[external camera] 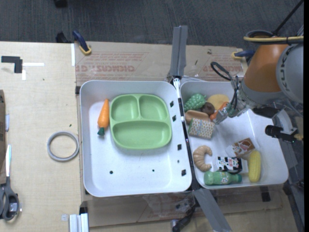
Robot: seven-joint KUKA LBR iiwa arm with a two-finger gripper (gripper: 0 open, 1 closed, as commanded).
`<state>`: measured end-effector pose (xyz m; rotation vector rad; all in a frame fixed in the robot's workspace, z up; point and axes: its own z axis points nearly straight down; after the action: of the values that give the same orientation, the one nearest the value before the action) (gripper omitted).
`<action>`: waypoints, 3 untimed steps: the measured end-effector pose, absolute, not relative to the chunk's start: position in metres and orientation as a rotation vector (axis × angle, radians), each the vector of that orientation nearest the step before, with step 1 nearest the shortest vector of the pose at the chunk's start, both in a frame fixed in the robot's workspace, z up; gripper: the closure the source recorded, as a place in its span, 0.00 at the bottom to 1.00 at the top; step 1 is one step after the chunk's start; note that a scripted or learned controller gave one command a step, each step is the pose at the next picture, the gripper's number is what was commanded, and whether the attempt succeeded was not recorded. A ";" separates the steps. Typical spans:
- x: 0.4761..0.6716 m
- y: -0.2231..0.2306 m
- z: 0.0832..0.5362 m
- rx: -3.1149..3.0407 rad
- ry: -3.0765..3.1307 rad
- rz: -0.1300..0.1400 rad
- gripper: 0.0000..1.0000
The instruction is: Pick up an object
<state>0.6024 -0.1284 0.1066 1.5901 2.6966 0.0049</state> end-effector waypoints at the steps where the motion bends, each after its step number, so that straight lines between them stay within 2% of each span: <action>1: 0.547 -0.140 0.212 1.674 2.657 -0.001 1.00; 2: 0.553 -0.108 0.247 1.963 2.450 -0.001 1.00; 3: 0.553 -0.108 0.247 1.963 2.450 -0.002 0.00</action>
<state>0.5534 -0.1083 0.2473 1.9632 2.4502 -0.0017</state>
